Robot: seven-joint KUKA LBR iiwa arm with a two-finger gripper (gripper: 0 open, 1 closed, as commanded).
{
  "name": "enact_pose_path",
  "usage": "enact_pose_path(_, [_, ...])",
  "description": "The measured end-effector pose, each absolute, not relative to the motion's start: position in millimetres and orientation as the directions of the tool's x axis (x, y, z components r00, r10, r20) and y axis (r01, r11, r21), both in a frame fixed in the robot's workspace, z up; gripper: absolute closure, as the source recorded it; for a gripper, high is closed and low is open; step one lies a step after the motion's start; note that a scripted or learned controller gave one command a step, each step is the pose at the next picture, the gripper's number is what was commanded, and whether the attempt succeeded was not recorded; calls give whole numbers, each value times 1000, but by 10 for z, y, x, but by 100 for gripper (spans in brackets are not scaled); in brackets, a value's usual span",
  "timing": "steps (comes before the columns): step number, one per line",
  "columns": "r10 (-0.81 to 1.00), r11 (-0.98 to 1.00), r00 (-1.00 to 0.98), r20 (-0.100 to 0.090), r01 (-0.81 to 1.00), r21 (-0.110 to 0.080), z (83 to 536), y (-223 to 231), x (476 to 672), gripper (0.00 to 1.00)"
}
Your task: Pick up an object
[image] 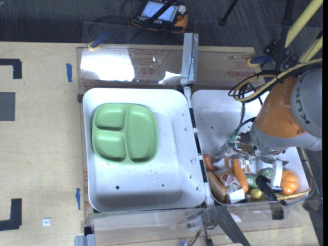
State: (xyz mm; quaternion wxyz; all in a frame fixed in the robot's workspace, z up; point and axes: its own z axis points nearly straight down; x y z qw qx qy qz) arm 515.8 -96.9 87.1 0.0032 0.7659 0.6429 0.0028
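My gripper (249, 160) hangs low over the pile of toy food at the near end of the right bin (215, 111), under the grey and orange wrist. Just below it lies an orange carrot (239, 175). A brown bun-like piece (216, 185) and a small white box (236, 195) lie to the carrot's left. To its right sit a yellow lemon (256, 192), a dark green item (266, 173) and an orange pumpkin (289, 182). The wrist hides the part of the pile right beneath it.
A green divided plate (124, 132) lies in the left bin (148, 193). A raised divider (197, 142) separates the two bins. Black cables (246, 91) loop over the far right bin. A tablet-like device (159, 12) sits behind the bench.
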Motion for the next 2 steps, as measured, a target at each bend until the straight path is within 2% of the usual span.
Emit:
enact_pose_path(1, [996,93,-93,-6,995,26,901,-909,4876,0])
enact_pose_path(2, [996,86,-86,-19,996,37,1009,-968,4898,100])
